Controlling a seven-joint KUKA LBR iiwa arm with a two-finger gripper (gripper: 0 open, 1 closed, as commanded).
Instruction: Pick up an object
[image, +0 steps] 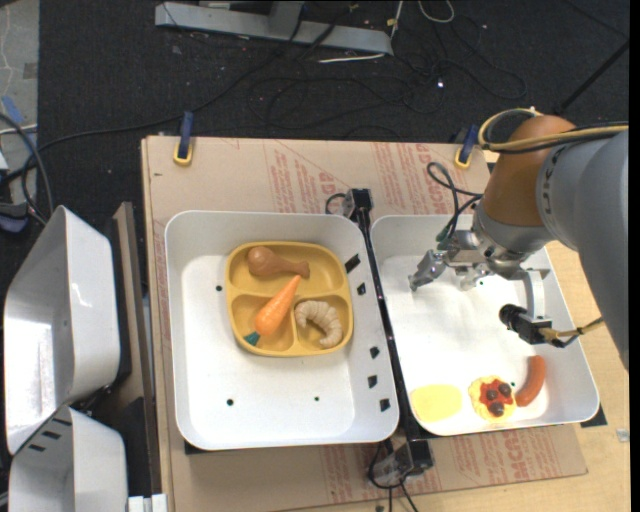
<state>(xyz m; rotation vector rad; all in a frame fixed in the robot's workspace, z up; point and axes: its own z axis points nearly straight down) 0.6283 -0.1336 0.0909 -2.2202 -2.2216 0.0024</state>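
Observation:
My gripper (442, 277) hangs over the upper left part of the right bin (420, 240), its fingers spread open with bare white floor between them. Along that bin's front edge lie a flat yellow slice (436, 402), a small round piece with red toppings (493, 396) and an orange-red sausage (532, 380), all well clear of the gripper. In the left bin (200, 380) a yellow divided plate (238, 268) holds a brown drumstick (277, 264), an orange carrot (279, 306) and a pale shrimp (322, 320).
A black divider strip (378, 300) runs between the two bins. A black fitting with a cable (520, 322) hangs off the arm over the right bin. White containers (60, 300) stand off the bench to the left.

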